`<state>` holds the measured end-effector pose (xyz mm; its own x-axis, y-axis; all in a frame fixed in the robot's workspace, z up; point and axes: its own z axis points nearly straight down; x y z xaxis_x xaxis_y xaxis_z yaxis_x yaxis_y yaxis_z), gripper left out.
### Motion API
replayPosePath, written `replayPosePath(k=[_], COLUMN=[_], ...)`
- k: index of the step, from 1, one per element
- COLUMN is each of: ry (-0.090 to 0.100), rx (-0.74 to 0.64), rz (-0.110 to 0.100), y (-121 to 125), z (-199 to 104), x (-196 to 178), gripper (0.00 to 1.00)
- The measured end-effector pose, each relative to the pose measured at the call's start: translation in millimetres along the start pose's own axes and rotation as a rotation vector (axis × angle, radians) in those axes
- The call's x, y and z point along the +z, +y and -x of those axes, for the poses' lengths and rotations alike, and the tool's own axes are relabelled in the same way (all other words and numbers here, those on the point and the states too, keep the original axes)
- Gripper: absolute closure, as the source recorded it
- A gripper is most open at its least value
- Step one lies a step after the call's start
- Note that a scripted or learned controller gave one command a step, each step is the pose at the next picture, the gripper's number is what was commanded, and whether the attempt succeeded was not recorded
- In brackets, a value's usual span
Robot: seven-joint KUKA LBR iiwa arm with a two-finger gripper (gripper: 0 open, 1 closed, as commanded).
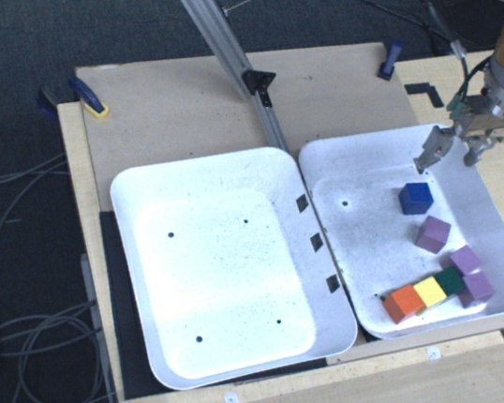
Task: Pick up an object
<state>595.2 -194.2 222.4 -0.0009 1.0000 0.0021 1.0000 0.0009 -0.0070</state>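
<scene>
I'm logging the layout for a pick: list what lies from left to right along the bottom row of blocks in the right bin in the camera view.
orange block → yellow block → green block → purple block, all in the right bin.

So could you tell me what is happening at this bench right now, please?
A grey robot arm reaches in from the right, and its gripper hangs over the upper right corner of the right bin with its fingers spread and nothing between them. All the blocks lie in that bin: a blue cube just below the gripper, a purple cube, and a cluster of orange, yellow, green and purple blocks near the lower edge. Nothing has been picked up yet.
</scene>
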Motion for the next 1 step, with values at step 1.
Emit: replayPosePath(k=[1], ry=[0.000], rx=[0.000], rz=[0.000], y=[7.7], z=[5.2], x=[55.2], gripper=[0.00])
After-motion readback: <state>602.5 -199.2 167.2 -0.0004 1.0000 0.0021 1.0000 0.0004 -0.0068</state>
